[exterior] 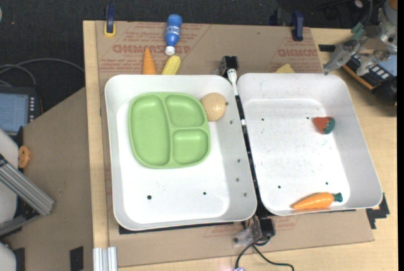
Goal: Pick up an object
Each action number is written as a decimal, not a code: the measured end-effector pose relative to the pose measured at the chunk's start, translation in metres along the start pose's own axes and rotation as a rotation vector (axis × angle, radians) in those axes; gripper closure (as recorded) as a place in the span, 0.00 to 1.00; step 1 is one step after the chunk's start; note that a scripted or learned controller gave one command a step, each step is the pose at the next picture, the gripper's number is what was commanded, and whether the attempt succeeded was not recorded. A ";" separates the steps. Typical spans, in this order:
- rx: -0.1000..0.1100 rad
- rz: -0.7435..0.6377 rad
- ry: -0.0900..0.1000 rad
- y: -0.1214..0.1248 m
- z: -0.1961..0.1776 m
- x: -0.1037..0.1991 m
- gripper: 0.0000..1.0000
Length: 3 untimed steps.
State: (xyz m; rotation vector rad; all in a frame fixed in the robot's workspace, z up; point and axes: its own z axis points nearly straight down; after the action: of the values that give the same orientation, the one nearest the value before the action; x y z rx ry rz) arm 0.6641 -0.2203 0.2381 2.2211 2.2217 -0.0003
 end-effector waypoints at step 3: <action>0.006 0.004 0.001 -0.068 0.154 0.040 0.00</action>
State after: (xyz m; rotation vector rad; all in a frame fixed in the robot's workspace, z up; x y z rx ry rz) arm 0.5960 -0.1806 0.0846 2.2286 2.2208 -0.0060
